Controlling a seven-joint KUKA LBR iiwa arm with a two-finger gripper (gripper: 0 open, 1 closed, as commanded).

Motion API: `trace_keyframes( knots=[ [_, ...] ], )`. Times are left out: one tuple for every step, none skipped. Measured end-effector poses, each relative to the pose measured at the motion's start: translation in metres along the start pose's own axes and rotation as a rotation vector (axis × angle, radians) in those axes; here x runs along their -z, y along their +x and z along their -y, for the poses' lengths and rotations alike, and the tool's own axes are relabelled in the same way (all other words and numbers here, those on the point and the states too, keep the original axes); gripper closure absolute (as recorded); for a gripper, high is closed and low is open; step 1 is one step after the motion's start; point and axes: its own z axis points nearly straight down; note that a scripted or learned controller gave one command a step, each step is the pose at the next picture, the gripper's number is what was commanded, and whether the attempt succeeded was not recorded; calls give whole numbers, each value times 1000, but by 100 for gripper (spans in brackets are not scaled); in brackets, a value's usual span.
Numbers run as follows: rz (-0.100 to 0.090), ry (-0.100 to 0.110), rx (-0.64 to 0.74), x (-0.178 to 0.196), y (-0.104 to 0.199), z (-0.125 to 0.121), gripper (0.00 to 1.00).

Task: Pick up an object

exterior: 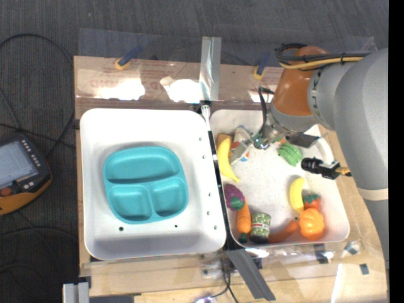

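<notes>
At right of the frame, the grey arm (356, 100) reached into the right bin (334, 232), while the left bin (95, 232) held a teal divided tray (146, 183). Its gripper (260, 141) hovered in the bin's upper part; whether it was open could not be told. A long banana (223, 158) lay just left of it, apart from it.

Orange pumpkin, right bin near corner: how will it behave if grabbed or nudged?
The orange pumpkin looks like moulded toy food, so probably stiff and light for its size. Its rounded, glossy-looking body may slip between fingers or roll if pushed. It sits close against a small yellow piece and the right bin wall, so a nudge would likely jam it rather than free it.
</notes>
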Motion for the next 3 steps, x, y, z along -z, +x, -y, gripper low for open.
trace_keyframes(
  knots=[
    [-28,37,-258,-3,-12,-24,0],
    [-24,44,-255,3,-11,-24,100],
    [-7,11,-326,127,22,-51,100]
  ],
)
